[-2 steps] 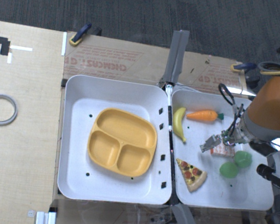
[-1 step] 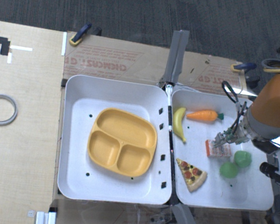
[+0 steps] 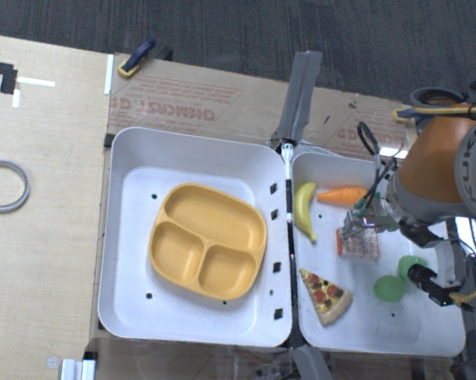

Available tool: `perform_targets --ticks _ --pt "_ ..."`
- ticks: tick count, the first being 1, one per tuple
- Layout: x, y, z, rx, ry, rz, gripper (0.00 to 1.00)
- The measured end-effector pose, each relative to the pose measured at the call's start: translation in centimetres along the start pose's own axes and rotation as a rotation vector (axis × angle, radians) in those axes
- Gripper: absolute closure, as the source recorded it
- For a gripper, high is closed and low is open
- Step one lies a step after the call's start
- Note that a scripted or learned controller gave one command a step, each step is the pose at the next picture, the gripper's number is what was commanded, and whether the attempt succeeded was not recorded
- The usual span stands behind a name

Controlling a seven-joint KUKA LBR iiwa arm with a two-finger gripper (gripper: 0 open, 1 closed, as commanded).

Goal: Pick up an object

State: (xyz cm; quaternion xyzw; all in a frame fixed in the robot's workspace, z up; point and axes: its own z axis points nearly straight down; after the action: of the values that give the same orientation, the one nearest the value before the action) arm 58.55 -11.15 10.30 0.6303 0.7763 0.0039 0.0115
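The right bin (image 3: 427,343) holds a yellow banana (image 3: 305,208), an orange carrot (image 3: 343,195), a pizza slice (image 3: 325,295) and two green pieces (image 3: 389,288) at the right. My gripper (image 3: 359,240) hangs low over the bin floor, just below the carrot, right of the banana and left of the green pieces. Nothing shows held in it. The grey arm with its orange band (image 3: 435,160) comes in from the upper right and hides the bin's far right corner.
In the left bin (image 3: 126,239) lies a yellow divided plate (image 3: 208,241). A grey post (image 3: 300,97) stands at the back between the bins. A tape roll (image 3: 0,185) and a blue-and-yellow tool (image 3: 136,57) lie on the bench outside.
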Motion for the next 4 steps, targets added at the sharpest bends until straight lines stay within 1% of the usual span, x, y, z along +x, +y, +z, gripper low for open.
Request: perform_targets --ticks 1,2,3,4 --pt "0.3 4.1 0.1 0.004 0.003 0.423 1.00" --pt "3.3 8.4 -8.8 0.025 0.004 0.628 1.00" --pt "3.3 8.8 -25.9 0.026 0.004 0.534 1.00" --pt "-0.5 8.2 -33.6 0.025 0.006 0.412 1.00"
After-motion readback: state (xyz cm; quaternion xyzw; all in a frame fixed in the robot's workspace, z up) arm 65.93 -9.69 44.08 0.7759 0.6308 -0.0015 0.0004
